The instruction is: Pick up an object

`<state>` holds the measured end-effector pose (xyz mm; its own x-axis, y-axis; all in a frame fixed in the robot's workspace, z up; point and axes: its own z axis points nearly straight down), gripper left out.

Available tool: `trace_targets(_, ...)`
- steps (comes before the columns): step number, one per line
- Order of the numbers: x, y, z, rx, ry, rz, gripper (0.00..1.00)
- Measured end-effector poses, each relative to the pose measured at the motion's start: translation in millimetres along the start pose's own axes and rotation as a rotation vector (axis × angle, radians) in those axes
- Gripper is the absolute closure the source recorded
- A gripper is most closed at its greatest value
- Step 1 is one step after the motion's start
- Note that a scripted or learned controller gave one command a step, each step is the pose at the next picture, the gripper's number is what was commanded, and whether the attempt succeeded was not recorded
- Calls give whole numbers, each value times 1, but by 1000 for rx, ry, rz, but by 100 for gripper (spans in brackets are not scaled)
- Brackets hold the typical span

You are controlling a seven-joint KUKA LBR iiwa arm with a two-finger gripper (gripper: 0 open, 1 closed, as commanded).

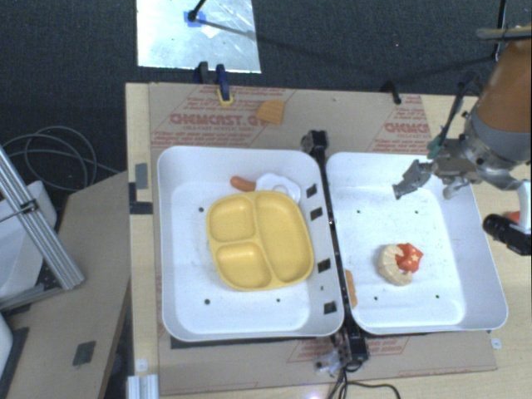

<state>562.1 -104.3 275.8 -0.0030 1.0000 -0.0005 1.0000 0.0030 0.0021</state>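
Pastry toy [400, 263] in right bin [465, 306]; yellow tray [258, 239] in left bin [179, 223]; end effector [428, 181] spread, holding nothing.

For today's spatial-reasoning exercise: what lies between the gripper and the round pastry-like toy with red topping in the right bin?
In the camera view, only bare white bin floor lies between the gripper and the round toy; nothing else sits on that stretch.

Arm [499, 106] enters from right, orange band above wrist; pincer [428, 181] fingers spread, nothing between.
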Motion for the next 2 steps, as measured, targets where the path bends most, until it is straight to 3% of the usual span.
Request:
trace_targets(1, -44, -43, 62, 7, 0, 7, 0)
trace_targets(2, -74, -80, 159, 11, 2, 7, 0)
